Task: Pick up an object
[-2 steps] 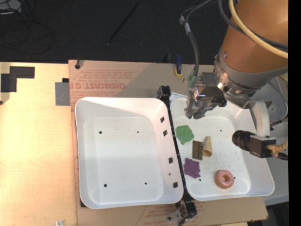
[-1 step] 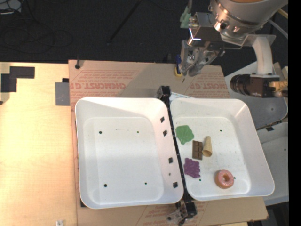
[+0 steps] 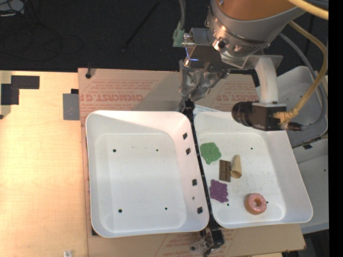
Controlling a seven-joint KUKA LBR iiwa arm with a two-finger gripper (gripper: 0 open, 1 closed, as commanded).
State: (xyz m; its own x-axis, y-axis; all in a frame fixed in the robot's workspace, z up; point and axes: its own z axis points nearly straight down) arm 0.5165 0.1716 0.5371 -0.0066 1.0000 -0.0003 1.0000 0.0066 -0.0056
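Observation:
In the right bin (image 3: 278,165) lie a green lump (image 3: 209,152), a brown chocolate bar (image 3: 225,170), a tan cylinder (image 3: 236,166), a purple lump (image 3: 218,190) and a pink frosted donut (image 3: 255,203). My gripper (image 3: 194,91) hangs at the far end of the divider between the two bins, above the back rim. Nothing shows between its fingers. It is well behind the green lump and the other items.
The left bin (image 3: 139,170) sits beside the right one on cardboard (image 3: 128,92). A black cylindrical part (image 3: 252,115) on the arm overhangs the right bin's back edge. A wooden bench top (image 3: 37,170) extends to the left.

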